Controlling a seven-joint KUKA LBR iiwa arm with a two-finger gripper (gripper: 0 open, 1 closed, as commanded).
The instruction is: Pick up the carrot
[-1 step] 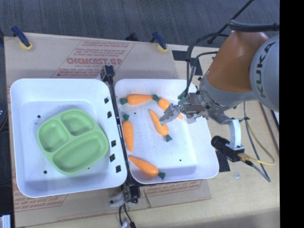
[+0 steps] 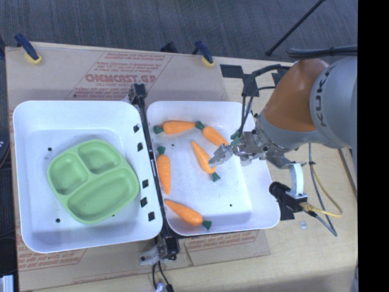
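Lying nearest the camera in the right bin [image 2: 258, 215] is one carrot [image 2: 185, 213] by the front wall, and the left bin [image 2: 24, 181] beside it holds a green divided plate [image 2: 92, 180]. Farther in, a second carrot [image 2: 163, 171] rests along the right bin's left wall and a third [image 2: 203, 157] slants across the middle, where the gripper [image 2: 222, 154] (its fingers spread apart, grasping nothing) hovers just beside it. Two more carrots [image 2: 178, 127] [image 2: 214, 136] sit at the far wall.
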